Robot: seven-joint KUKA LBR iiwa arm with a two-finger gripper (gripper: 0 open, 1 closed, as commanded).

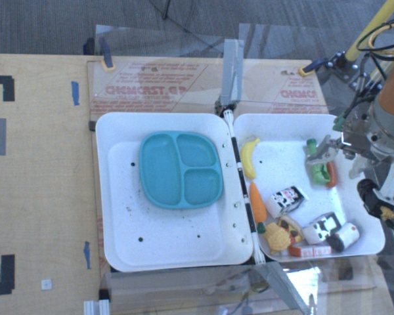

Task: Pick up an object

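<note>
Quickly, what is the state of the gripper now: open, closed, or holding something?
Gripper: it cannot be told; it hangs over the green and orange toy in the right bin.

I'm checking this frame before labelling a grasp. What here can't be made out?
- Camera view: the pincer is over the green and red toy in the right bin; its fingers blur into the toy, so a grip cannot be told.
- The arm is cut off by the right edge.
- The heap at the right bin's lower wall overlaps; the pieces are too small to name.
</note>
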